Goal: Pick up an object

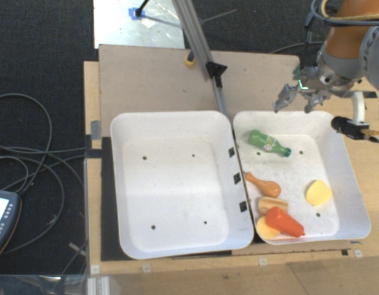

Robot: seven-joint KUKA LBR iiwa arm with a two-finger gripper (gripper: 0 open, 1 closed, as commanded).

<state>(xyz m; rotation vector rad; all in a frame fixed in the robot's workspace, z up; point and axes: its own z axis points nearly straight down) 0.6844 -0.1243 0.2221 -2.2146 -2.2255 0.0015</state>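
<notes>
Gripper [295,103] hangs above the far rim of the right bin [355,183], fingers spread, nothing between them. No grasp begun yet, by the look of it.

Candidates all sit in the right bin:
- green bottle [269,143], lying on its side near the far end, closest to the gripper, well apart from the rest
- yellow piece [319,193], alone toward the right wall
- drumstick [264,184], near the divider side
- orange cone [283,222], near corner, touching a bun-like piece [272,204] and a yellow bit [266,228] underneath (crowded, poor choice)

Left bin [177,183] holds nothing to pick.

Best bet is probably the bottle: shortest reach, free space all round. The arm should come straight down over the body, not the cap end, with the fingers set across the short axis so they close on the round sides. It is round and lying down, so an off-centre close would likely roll it or squirt it out. Keep the fingers wide until they are level with the bottle's middle, then close.

Fallback: the yellow piece, also isolated, though it looks smooth and could slip.
</notes>
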